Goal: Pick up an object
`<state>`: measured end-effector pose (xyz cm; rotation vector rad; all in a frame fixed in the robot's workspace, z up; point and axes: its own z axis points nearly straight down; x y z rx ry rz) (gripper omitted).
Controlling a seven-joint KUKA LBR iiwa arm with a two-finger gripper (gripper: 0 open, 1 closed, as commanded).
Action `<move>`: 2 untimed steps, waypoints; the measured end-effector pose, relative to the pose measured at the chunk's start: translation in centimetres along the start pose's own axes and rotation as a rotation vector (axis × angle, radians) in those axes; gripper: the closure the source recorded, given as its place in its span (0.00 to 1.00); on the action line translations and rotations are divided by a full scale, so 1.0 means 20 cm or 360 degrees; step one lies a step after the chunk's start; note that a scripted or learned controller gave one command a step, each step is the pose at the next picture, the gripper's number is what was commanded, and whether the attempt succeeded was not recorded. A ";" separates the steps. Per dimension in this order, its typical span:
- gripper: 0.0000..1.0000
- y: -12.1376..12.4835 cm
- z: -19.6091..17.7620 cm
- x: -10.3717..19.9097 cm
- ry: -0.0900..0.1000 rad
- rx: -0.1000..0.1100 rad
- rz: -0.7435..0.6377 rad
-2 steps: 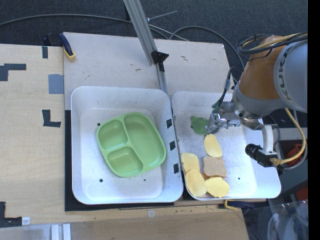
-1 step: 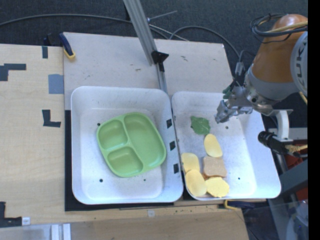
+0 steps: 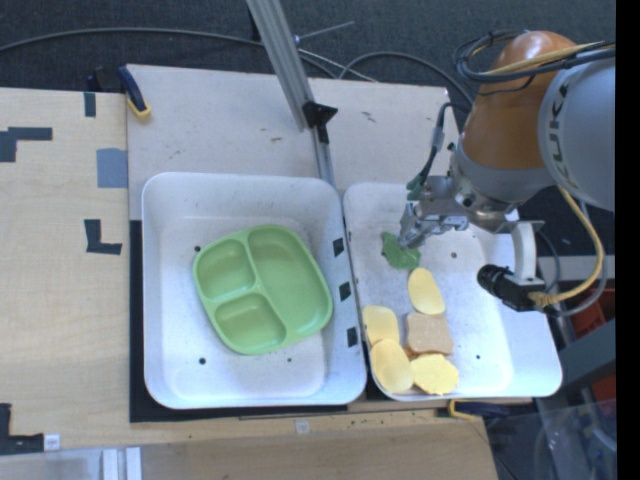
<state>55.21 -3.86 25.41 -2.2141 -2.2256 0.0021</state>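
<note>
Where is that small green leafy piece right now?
The small green leafy piece lies in the right white bin, near its upper left, just above the yellow slices.

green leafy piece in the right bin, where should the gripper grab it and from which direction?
Judging by its pose, take the green piece from straight above, closing across its narrow width. It lies flat on the right bin floor, so there's no side edge to get under. The gripper sits right at its upper end. Its lower end faces the yellow slice, so closing crosswise should avoid that.

Pincer (image 3: 410, 236) over green piece (image 3: 399, 254), right bin (image 3: 520, 358).
</note>
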 end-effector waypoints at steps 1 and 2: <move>1.00 0.05 0.07 0.28 0.0000 0.0001 -0.0003; 1.00 0.02 0.13 0.55 0.0000 0.0002 -0.0003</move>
